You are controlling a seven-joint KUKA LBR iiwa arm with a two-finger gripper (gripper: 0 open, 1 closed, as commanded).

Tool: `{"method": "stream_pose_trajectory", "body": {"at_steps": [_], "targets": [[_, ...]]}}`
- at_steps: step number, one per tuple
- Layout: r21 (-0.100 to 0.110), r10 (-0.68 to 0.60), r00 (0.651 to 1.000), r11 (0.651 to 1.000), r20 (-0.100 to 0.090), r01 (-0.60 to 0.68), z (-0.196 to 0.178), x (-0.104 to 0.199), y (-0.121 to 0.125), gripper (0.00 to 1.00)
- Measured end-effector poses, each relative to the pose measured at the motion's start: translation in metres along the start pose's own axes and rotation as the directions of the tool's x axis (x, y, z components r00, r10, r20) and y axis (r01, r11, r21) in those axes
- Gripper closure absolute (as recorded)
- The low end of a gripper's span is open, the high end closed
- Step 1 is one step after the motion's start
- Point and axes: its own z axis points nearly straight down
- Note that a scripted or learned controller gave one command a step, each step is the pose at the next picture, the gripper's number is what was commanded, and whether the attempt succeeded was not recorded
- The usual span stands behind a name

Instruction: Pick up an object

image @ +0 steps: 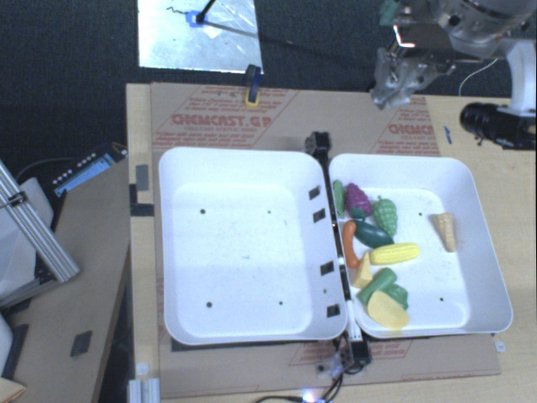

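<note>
The right bin [470,225] holds several toy foods bunched at its left side: purple grapes [358,198], a green leafy piece [385,215], a dark green cucumber [372,233], a yellow corn cob [394,253], an orange carrot [350,242], a green pepper [383,289] and a yellow lemon-like piece [388,311]. A tan cone [445,230] lies apart toward the right wall. My gripper [394,86] hangs high above the bench, behind the right bin's far edge, with nothing seen between its fingers.
The left bin [243,242] sits beside the right one, joined by a black hinge strip [331,225]. A yellow-and-blue clamp [252,86] stands on the cardboard behind the left bin. A shiny metal sheet [197,23] lies at the back.
</note>
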Motion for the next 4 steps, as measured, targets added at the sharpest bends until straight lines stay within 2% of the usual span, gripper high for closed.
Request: {"method": "stream_pose_trajectory", "body": {"at_steps": [1,2,4], "targets": [[0.001,-0.002,1.000,1.000,-0.002,0.002,-0.001,0.034,-0.069,1.00],[0.001,0.000,1.000,1.000,-0.002,0.000,0.000,0.069,-0.067,1.00],[0.001,0.001,1.000,1.000,-0.002,-0.001,0.000,0.120,-0.067,1.00]]}}
